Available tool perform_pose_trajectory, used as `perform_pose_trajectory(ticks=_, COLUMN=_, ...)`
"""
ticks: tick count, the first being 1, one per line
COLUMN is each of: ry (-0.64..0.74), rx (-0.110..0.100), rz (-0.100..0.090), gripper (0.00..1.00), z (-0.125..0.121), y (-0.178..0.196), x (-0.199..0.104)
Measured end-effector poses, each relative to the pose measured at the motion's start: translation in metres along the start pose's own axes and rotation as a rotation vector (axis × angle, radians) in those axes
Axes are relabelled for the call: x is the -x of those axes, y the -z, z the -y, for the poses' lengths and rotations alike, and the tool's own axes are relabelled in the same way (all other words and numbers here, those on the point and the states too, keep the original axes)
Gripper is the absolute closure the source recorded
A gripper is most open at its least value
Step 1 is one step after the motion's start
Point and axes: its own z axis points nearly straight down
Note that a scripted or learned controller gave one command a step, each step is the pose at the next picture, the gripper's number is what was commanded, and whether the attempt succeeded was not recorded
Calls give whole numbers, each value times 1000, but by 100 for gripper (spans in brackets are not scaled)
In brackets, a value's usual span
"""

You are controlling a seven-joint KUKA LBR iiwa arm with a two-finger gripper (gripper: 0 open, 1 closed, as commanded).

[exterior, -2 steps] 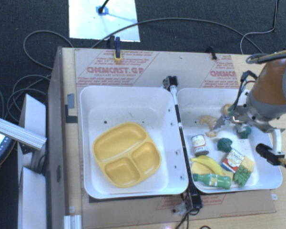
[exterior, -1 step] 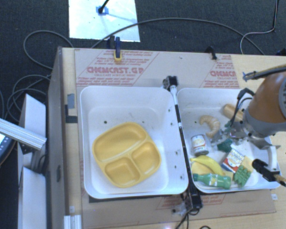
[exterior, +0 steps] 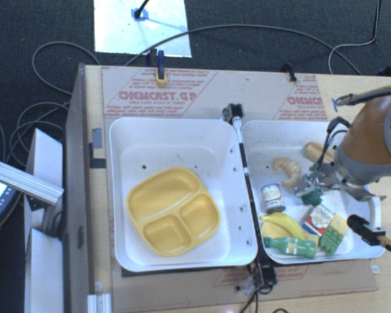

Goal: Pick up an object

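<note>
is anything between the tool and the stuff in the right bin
Nothing visible does. The tool is low in the right bin, right among the items: the croissant lies just left of it, the can further left, and the small carton just below it.

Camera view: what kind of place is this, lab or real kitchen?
Most likely a robotics lab bench, not a kitchen: two white bins side by side on a bench, toy food like a banana and croissant, loose cables on dark carpet, and a robot arm reaching in.

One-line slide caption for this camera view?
Tool low in the right bin among toy foods; yellow divided tray sits in the left bin.
</note>
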Motion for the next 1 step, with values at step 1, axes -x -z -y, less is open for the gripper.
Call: perform_pose_trajectory(ticks=1, ry=2, rx=-1, rz=-1, gripper=100, z=-13, y=-10, x=-18)
